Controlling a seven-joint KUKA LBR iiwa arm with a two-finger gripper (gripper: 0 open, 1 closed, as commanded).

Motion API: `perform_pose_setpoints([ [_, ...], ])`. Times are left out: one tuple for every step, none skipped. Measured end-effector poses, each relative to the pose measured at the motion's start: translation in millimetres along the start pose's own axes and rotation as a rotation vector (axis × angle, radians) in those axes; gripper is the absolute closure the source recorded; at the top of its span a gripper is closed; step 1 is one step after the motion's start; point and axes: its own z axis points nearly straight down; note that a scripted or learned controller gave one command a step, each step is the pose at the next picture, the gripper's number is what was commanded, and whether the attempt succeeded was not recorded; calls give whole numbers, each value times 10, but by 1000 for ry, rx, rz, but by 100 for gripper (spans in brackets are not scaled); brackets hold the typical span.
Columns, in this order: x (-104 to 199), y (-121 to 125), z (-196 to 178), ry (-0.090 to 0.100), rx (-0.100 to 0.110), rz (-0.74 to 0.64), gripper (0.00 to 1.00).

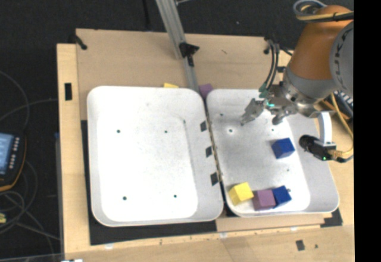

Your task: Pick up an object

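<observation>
The right bin (309, 195) holds a blue cube (283, 147) near its middle right. Along its front edge sit a yellow block (240, 192), a purple block (264, 199) and another blue block (281, 195). My gripper (264, 112) hangs over the back part of the right bin, above and to the left of the blue cube. Its two fingers are spread apart with nothing between them.
The left bin (95, 136) lies beside the right one, with a row of black clips (210, 150) along the divide. A slanted metal pole (169, 13) rises behind the bins. A small yellow piece (171, 85) and a purple piece (206, 89) rest on the bench behind the bins.
</observation>
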Motion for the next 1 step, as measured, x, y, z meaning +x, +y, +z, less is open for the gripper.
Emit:
perform_pose_setpoints([
  [-713,289,-527,-6,-8,6,0],
])
